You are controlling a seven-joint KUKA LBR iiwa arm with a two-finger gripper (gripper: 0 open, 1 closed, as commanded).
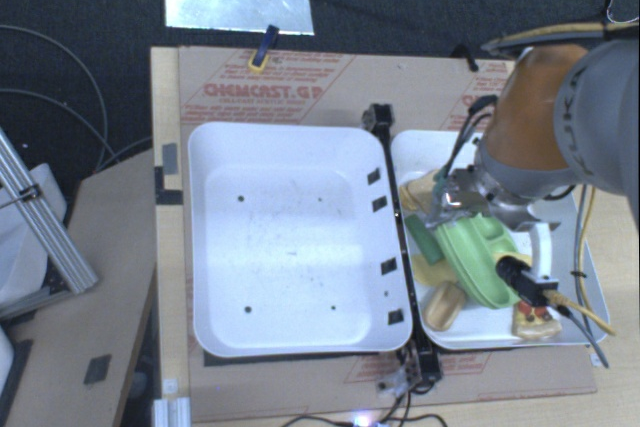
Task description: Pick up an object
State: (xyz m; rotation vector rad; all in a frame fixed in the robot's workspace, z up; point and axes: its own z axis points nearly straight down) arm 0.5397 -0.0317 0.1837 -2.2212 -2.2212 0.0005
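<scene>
The right bin [425, 147] holds a jumble of objects. A light green plastic piece [478, 255] lies in its middle, with a darker green bar [421, 239] at its left. A tan rounded object [445, 305] rests near the front edge, and a pale yellow object [416, 191] sits toward the back left. A small brown and red item [533, 320] lies at the front right. My gripper [447, 202] hangs low over the bin, just above the green piece and beside the pale yellow object. The arm's grey and orange wrist [545, 120] covers the bin's back right part.
The left bin [290, 240] sits beside the right one, split from it by a black divider with clips [390, 215]. Both stand on a cardboard sheet [270, 85]. Yellow cables [580, 310] trail past the right bin's right edge. A metal frame [40, 225] stands far left.
</scene>
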